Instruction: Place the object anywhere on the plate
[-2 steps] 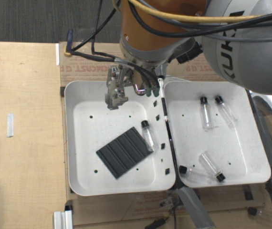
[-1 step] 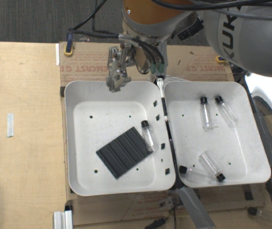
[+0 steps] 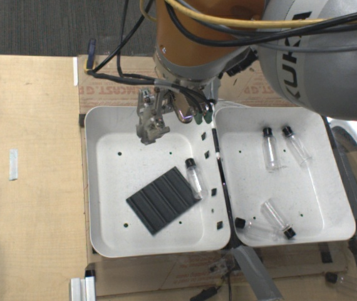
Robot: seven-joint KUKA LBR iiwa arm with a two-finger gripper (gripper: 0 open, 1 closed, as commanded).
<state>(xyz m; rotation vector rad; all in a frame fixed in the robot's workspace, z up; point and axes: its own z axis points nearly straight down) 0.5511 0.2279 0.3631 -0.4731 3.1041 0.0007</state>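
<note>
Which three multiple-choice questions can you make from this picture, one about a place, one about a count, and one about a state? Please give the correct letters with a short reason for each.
1. Where does the dark ribbed plate lie?
A. in the left bin
B. in the right bin
C. on the wooden bench

2. How many clear vials with black caps lie in the right bin?
A. one
B. three
C. five

3. How does the vial in the left bin lie relative to the plate?
A. far from it, in a corner
B. standing upright on its middle
C. lying along its right edge, touching or overlapping it

Answers: 1 A, the plate rests on the floor of the left bin. 2 B, two vials near the top and one near the bottom. 3 C, the vial lies flat against the plate's right side.
</note>
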